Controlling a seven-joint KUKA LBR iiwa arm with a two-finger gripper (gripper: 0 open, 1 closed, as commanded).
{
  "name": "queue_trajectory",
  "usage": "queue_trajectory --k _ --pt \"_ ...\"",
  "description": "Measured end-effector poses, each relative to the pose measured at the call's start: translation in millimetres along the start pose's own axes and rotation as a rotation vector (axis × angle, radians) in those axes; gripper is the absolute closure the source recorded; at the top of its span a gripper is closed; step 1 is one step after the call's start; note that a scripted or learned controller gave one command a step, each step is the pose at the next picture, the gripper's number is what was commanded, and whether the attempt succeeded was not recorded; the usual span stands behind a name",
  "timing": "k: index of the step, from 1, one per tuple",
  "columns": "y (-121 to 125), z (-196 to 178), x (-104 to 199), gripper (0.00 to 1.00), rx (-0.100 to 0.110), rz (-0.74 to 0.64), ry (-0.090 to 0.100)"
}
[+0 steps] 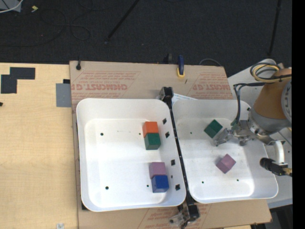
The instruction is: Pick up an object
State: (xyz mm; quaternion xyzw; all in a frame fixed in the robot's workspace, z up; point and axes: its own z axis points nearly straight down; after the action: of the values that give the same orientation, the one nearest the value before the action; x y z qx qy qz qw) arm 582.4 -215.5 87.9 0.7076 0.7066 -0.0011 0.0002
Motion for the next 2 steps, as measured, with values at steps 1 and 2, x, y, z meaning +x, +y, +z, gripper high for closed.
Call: queue_trajectory --k 1,2 --pt "45.5 -0.3 8.5 0.0 -0.003 -0.005 0.002" --pt "61.9 -18.5 25.9 0.0 0.0 -0.004 0.003"
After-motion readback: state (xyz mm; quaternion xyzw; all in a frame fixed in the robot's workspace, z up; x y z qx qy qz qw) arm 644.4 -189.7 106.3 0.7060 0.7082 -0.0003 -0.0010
